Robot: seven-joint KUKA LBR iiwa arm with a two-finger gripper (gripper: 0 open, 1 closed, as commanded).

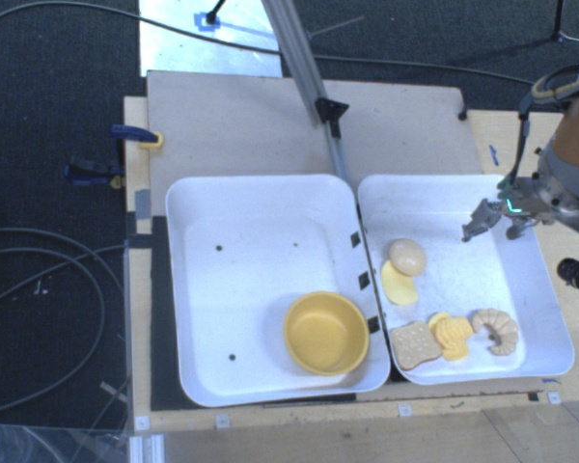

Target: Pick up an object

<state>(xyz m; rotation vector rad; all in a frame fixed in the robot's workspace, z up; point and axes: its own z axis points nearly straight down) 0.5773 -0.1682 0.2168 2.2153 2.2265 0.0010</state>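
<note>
Dark carpet surrounds the surface [270, 123] carrying two white bins. At the right bin [550, 340], the tool [494, 222] hovers over the upper part with fingers spread, grasping nothing. Below it lie an egg [406, 256], a yellow slice [399, 285], toast [416, 345], a croissant [496, 329]. A yellow bowl [326, 332] sits in the left bin [222, 220].

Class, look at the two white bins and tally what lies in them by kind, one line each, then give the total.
Yellow bowl: 1
Egg: 1
Pale yellow slice: 1
Bread slice: 1
Ridged yellow piece: 1
Croissant-like pastry: 1
Total: 6
</note>
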